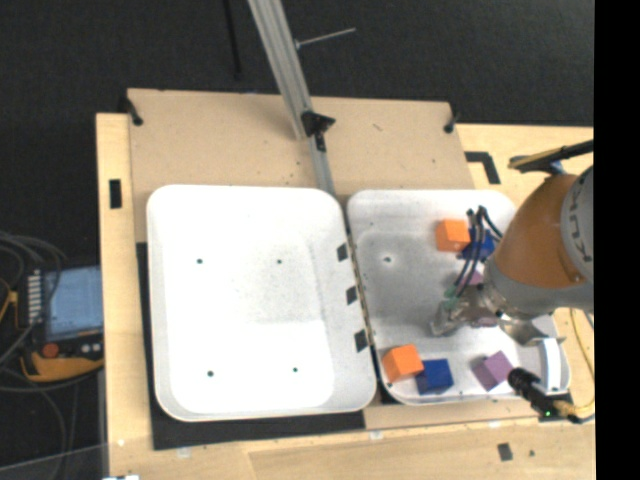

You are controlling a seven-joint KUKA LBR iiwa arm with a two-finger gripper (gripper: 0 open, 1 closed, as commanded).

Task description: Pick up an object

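The worktop (pixel 280 138) is lying pale and bare around two white bins sitting side by side, their inner edges touching. The left bin (pixel 250 298) is the bigger-looking of the two, showing a plain white floor with a few dark dots. The right bin (pixel 400 238) is carrying all the blocks.

The arm (pixel 545 243) is reaching in from the right, its orange band hanging over the right half of the right bin and hiding part of that bin's floor. A slanted metal pole (pixel 285 58) is running from the top of the scene down to the gap between the bins.

The gripper (pixel 455 320) is sitting low over the middle of the right bin, pointing toward the left, with blue and green cables trailing above it. I cannot tell whether the fingers are open or closed, and I am seeing nothing between them.

Four blocks are lying in the right bin. One orange block (pixel 452 234) is resting near the far side, just beside the cables. A second orange block (pixel 403 362) is sitting at the near left corner, touching a blue block (pixel 435 376) to its right. A purple block (pixel 492 370) is lying further right along the near wall, apart from the blue one and below the arm.
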